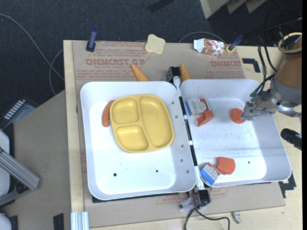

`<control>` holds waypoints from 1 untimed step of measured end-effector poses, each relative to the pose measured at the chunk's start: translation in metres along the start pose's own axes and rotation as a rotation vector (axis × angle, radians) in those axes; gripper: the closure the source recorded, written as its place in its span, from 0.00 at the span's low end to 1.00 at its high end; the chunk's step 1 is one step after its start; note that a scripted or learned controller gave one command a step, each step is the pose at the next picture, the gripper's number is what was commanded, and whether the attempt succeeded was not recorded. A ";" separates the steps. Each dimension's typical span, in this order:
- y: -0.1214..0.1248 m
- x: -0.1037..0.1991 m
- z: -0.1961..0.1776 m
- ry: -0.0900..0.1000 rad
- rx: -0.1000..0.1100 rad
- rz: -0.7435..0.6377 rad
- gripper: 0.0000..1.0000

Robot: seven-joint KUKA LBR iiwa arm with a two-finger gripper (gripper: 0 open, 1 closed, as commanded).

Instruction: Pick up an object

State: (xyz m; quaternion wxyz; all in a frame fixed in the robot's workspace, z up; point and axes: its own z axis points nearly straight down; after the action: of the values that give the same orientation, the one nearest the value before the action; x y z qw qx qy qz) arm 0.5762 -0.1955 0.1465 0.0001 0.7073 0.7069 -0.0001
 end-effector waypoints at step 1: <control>0.000 0.000 0.001 0.001 0.001 0.000 0.00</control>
State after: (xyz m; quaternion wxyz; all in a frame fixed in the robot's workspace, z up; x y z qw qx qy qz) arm 0.5759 -0.1950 0.1458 -0.0006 0.7072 0.7070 0.0000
